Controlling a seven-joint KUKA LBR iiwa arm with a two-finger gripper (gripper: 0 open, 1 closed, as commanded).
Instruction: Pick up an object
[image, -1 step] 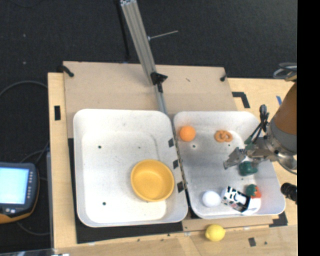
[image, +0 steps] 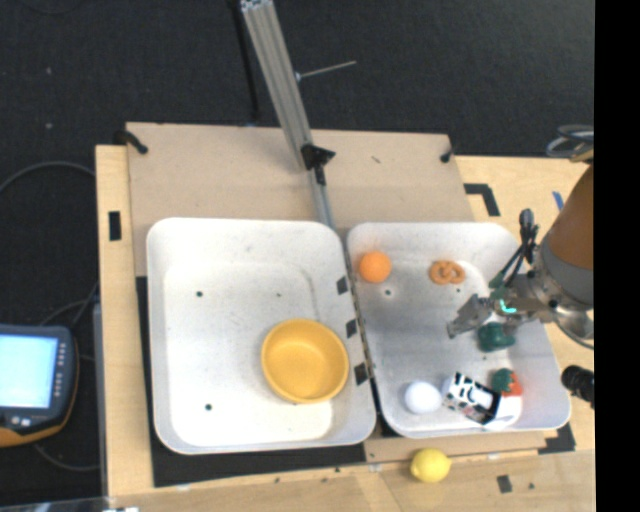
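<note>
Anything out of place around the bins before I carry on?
One thing: a yellow lemon-like object lies on the bench outside the right bin, just past its near edge. The yellow bowl sits upright in the left bin. The hand is over the right bin near a green object.

A slanted grey aluminium rail runs from the far edge down to the gap between the two shallow white bins. On the left, off the tan wooden worktop, sits a handheld pendant with a lit pale screen, thin black cables curling on the dark floor beyond it.
</note>
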